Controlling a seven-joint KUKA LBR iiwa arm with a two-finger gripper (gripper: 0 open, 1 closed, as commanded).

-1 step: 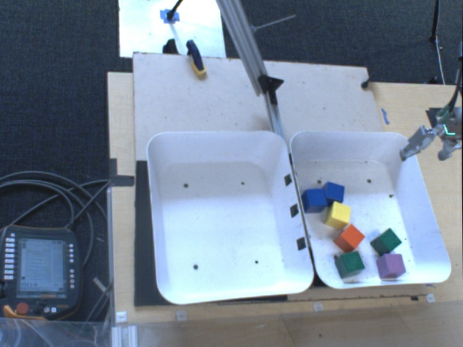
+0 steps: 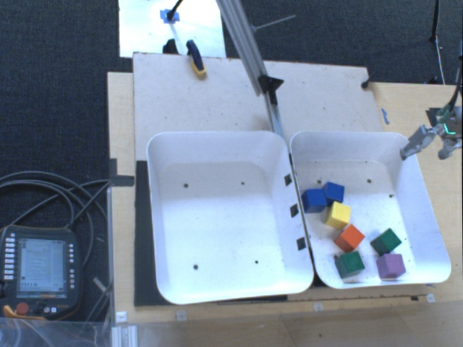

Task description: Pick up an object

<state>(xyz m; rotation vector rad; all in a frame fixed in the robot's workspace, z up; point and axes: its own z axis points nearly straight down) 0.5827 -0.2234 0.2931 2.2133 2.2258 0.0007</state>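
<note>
The right white bin holds several small cubes in its near half. Two blue cubes sit side by side, and a yellow cube and an orange cube lie just below them. Nearer the front are a green cube, a dark green cube and a purple cube. My gripper hangs over the bin's far right corner, well away from the cubes. Its fingers stand open with nothing between them.
The left white bin lies beside the right one, the two rims touching. A slanted metal pole reaches down to the bins' far junction. A teach pendant with cables lies at the lower left.
</note>
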